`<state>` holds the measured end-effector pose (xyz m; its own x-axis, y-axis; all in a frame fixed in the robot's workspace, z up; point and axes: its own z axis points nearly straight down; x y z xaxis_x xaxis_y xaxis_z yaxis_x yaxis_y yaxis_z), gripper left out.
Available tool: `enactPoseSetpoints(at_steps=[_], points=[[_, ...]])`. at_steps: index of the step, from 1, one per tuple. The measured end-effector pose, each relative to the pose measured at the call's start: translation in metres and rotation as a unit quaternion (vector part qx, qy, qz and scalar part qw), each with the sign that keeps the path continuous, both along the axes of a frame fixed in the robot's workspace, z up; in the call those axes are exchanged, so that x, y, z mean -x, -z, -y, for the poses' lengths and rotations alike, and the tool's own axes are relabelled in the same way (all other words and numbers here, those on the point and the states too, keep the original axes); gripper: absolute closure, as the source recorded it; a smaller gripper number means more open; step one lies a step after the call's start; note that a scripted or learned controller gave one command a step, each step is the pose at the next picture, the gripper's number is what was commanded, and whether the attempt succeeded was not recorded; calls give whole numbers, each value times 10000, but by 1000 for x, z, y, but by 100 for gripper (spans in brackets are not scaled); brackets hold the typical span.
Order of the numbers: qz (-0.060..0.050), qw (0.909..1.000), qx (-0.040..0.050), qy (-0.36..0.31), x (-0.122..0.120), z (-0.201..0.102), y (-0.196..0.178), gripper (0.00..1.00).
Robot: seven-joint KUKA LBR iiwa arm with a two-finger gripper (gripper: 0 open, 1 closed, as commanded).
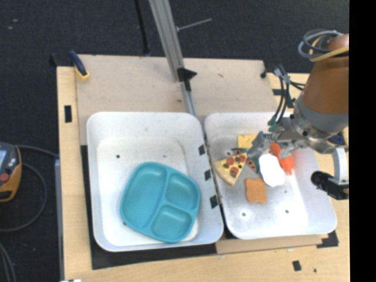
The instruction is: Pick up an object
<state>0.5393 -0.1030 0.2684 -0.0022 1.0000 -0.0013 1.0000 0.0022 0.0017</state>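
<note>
The right bin [305,216] holds a cluster of toy foods. A pizza slice [231,166] lies at its left side, with a yellow cheese wedge [245,140] just behind it. A brown toast piece [255,190] sits in front, beside a white rounded object [271,170]. An orange piece [286,163] lies to the right of the white object. My gripper [275,143] hangs low over the far edge of this cluster, right above the white and orange items. Nothing is visibly lifted.
The left bin [117,134] holds a teal divided plate [161,201] near its front. A metal post [170,46] rises behind the seam between the two bins. The grey and orange arm [326,93] covers the right bin's far right corner.
</note>
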Motion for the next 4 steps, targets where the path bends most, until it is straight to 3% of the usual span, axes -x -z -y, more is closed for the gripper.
enactPoseSetpoints(at_steps=[3, 4], points=[[-6, 10000, 4, 12, 10, 14, 165, 0], [31, 10000, 12, 35, 7, 17, 151, 100]])
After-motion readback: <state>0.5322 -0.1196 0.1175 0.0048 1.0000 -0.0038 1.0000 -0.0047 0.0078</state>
